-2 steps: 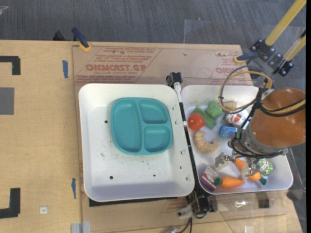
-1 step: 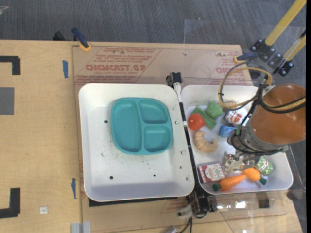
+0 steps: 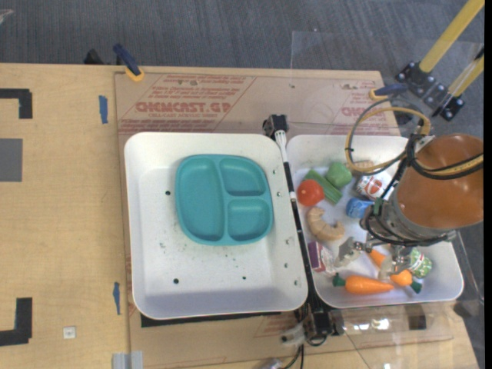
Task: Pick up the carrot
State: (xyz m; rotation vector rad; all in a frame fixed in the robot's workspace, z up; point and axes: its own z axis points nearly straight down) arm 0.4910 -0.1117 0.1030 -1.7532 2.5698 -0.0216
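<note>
The carrot (image 3: 367, 285) is orange and lies on its side near the front edge of the right bin (image 3: 453, 287), pointing left to right. My gripper (image 3: 372, 257) hangs just above and behind it, under the orange wrist band (image 3: 446, 183). Its two fingers stand apart, one finger (image 3: 346, 250) to the left and the other to the right near a small orange piece (image 3: 401, 277). Nothing sits between them. The carrot rests on the bin floor, apart from the fingers.
The right bin also holds a red tomato (image 3: 310, 193), a green item (image 3: 338, 174), a blue block (image 3: 358, 207), a beige piece (image 3: 327, 226) and a green-white packet (image 3: 420, 264). A teal divided plate (image 3: 224, 198) lies in the left bin (image 3: 146, 229).
</note>
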